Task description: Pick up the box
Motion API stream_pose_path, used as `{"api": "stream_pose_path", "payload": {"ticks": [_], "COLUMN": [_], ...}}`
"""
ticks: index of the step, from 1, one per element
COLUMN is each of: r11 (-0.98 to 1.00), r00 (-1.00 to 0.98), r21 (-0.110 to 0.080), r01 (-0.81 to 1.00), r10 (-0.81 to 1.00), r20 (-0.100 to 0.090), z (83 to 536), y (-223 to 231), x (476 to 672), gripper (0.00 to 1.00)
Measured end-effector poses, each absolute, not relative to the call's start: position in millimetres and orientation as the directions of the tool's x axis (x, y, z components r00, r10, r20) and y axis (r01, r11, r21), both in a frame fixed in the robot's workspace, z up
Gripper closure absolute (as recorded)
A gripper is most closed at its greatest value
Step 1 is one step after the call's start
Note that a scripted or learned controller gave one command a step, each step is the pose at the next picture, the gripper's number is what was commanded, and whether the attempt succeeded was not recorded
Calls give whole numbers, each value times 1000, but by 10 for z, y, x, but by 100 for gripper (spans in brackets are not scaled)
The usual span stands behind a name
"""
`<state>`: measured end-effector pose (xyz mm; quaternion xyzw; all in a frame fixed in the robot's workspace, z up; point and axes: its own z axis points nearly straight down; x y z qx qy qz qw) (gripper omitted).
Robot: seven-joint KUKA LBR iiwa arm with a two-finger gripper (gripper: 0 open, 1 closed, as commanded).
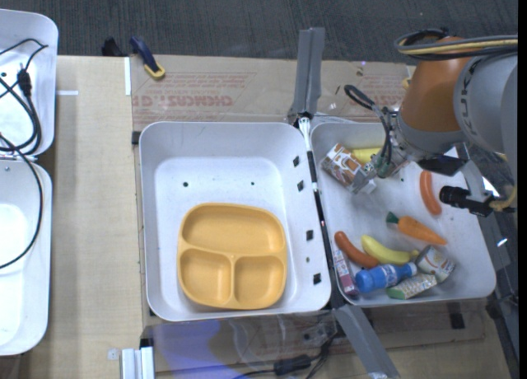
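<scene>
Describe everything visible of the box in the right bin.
The box is a small carton, white with brown and red print, lying tilted near the far left corner of the right bin. A yellow banana lies just behind it. The gripper is at its right end, apparently touching it; whether it is gripped is unclear.

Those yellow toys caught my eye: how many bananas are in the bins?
2. One banana lies low in the right bin, above the blue bottle. Another banana sits at the top, beside the box; others may be hidden.
</scene>
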<state>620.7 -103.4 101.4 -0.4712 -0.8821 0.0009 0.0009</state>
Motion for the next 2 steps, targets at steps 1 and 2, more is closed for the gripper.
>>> {"api": "stream_pose_path", "payload": {"ticks": [1, 2], "r11": [552, 477], "r00": [-552, -477], "r21": [1, -10], "r01": [834, 879], "r10": [834, 879], "r20": [-3, 3], "z": [2066, 1393], "y": [-293, -1067], "x": [6596, 6415], "gripper": [100, 100]}}
